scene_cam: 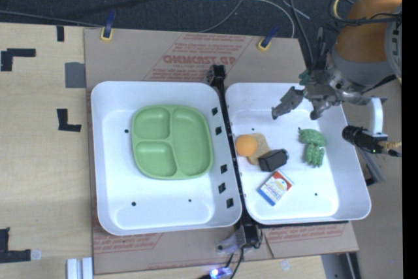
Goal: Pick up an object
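From my station the pick looks barely begun. I see the gripper [302,108] spread open with nothing between its fingers, poised above the far part of the right bin [349,206], near its back edge. All 4 candidates lie on that bin's floor: an orange ball [246,145] near the bin's left edge, a black block [273,159] just beside it, a small printed box [274,188] toward the front, and a green toy [313,145] nearer the right edge. In the left bin [104,160] sits a green divided plate [172,142]. By my reckoning, choosing, descending, closing and lifting all remain.
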Tool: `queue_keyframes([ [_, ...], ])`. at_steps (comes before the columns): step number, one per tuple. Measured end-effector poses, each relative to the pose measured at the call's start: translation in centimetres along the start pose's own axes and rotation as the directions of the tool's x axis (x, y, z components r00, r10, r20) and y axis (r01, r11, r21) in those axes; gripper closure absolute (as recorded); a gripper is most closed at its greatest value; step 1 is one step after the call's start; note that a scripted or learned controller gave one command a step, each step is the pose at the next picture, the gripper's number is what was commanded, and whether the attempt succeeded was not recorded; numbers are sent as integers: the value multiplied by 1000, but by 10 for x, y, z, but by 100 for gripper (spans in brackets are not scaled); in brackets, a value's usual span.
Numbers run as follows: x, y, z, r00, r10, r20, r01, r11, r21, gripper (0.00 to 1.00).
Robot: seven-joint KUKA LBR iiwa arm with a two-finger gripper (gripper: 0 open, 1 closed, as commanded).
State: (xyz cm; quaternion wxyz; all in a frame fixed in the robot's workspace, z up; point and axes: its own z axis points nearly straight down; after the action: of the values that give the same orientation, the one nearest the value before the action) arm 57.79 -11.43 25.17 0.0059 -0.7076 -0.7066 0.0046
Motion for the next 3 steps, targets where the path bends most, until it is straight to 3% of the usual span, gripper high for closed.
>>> queue_keyframes([
  [1, 0, 2, -8, 1000, -3, 1, 3, 1000, -13, 0],
  [3, 9, -3, 83, 1000, -3, 2, 3, 1000, -9, 0],
])
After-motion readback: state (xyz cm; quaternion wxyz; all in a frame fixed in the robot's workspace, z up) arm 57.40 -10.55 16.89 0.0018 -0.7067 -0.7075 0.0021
